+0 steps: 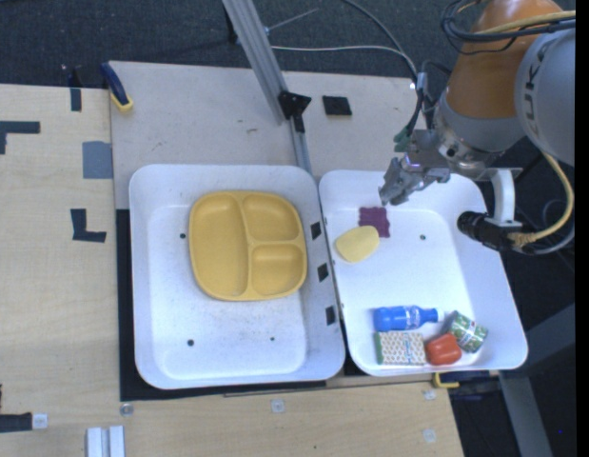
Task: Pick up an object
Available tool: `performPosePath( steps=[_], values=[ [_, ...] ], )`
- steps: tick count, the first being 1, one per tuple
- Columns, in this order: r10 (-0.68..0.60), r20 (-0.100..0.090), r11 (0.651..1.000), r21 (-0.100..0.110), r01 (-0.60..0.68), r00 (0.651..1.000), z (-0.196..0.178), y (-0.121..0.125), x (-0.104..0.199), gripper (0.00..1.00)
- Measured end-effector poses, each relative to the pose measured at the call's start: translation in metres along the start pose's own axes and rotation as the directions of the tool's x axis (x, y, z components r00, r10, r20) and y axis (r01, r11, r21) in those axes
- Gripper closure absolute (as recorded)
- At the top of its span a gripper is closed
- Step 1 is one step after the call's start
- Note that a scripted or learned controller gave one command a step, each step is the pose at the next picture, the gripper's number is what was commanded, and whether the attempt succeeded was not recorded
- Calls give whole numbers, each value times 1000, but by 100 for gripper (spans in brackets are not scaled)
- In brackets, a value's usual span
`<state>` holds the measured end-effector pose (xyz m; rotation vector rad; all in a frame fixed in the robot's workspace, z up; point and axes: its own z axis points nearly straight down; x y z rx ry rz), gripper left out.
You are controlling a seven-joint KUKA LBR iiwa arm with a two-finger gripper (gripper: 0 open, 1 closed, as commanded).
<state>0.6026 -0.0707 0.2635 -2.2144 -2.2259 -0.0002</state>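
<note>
The gripper (397,190) is seen poised over the far end of the right bin (484,284), just above a small purple block (375,220). How far it is opened cannot be told from this angle, and nothing is seen held in it.

The purple block is taken as the likely target. It lies flat near the bin's far wall, touching or nearly touching a pale yellow lump (357,244) on its near side. Trouble is expected right there: if the descent is made slightly off, the lump could be nudged or caught along with the block, or the low block could be pushed aside and nothing gripped. The far rim is close too, so a strike against it is a risk.

Open room is found in the middle of the right bin, where bare floor is left. The near end is crowded by a blue bottle (403,317), a patterned packet (401,347), a red piece (442,350) and a small green can (468,333). The left bin (161,255) is taken up by a yellow divided plate (246,246).
</note>
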Motion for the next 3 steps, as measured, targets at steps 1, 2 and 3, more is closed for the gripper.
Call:
performPosePath(
  steps=[1, 2, 3],
  values=[
    [1, 1, 1000, 1, -1, 1000, 6, -20, 41, 100],
    [1, 1, 1000, 2, -1, 1000, 23, -38, 88, 100],
    [-2, 0, 1000, 3, 2, 1000, 27, -61, 146, 100]
  ],
)
